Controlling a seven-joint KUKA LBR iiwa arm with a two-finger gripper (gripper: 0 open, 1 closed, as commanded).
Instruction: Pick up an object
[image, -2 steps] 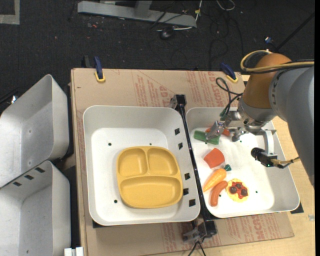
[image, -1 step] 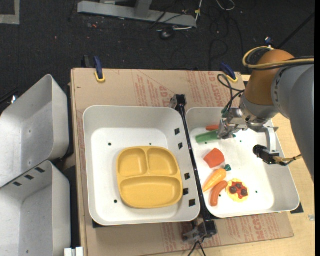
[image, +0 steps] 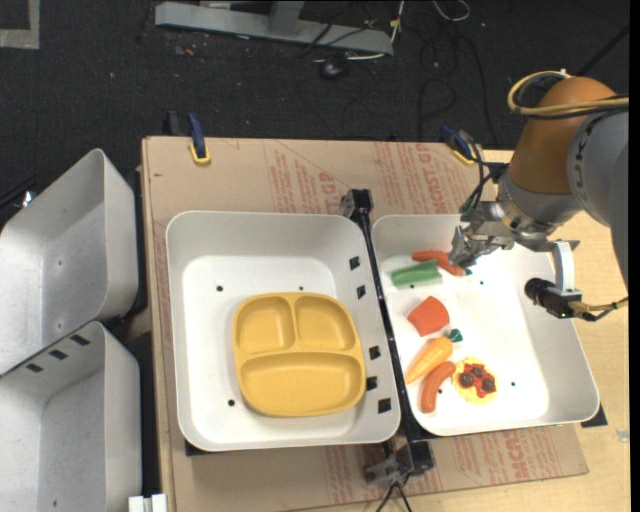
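Note:
The right bin (image: 560, 380) holds several toy foods. A green pod (image: 415, 273) and a thin red chili (image: 438, 259) lie near its far wall. Below them sit an orange-red wedge (image: 429, 314), an orange carrot (image: 431, 357), a red sausage (image: 436, 385) and a yellow pizza piece with dark red toppings (image: 476, 381). My gripper (image: 466, 249) hangs low over the far part of this bin, just right of the chili's end. Nothing is seen between its fingers.
The left bin (image: 190, 300) carries a yellow divided tray (image: 298, 352). A black divider (image: 378, 300) runs between the bins. Empty white bins (image: 60, 300) stand off the bench at left. The grey arm (image: 570, 150) comes in from the upper right.

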